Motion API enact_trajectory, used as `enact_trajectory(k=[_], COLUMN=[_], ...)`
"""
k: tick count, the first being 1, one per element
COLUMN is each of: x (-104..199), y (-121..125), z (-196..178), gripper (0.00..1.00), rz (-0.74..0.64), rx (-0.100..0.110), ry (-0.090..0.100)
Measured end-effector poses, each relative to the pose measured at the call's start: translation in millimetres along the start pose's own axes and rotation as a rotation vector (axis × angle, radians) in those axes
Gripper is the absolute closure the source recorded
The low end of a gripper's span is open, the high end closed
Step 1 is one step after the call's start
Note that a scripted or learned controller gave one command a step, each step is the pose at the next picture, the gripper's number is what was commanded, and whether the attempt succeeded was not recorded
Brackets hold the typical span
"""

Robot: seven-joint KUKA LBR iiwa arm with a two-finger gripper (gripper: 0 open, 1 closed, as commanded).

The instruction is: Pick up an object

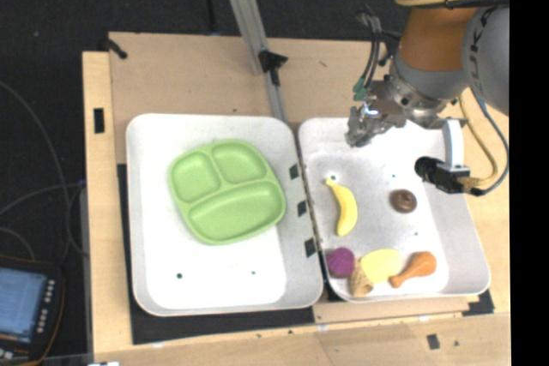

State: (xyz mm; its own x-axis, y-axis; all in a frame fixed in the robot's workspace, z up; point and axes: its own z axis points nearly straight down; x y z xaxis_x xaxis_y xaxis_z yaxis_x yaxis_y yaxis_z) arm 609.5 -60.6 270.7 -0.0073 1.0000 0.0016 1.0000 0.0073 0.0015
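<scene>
My gripper [361, 132] hangs over the far left corner of the right bin [446, 223], beneath the orange band of the arm. Nothing shows between its fingers. A yellow banana [343, 207] lies below it in the left part of that bin. A brown round piece [403, 201] sits near the bin's middle. Along the front edge lie a purple fruit [340, 261], a yellow wedge [378, 263], an ice cream cone [360, 280] and a chicken drumstick [413, 268].
The left bin [154, 270] holds a green divided plate [227, 191]. A metal post [244, 4] slants up behind the bins. A black cable fitting [439, 174] hangs over the right bin's right side. A small screen [26, 300] sits at the lower left.
</scene>
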Motion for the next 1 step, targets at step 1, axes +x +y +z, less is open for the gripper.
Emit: enact_trajectory(k=[1], x=[48.0], y=[-9.4], z=[17.1], gripper=[1.0], rz=[0.001], rx=[0.002], ry=[-0.001])
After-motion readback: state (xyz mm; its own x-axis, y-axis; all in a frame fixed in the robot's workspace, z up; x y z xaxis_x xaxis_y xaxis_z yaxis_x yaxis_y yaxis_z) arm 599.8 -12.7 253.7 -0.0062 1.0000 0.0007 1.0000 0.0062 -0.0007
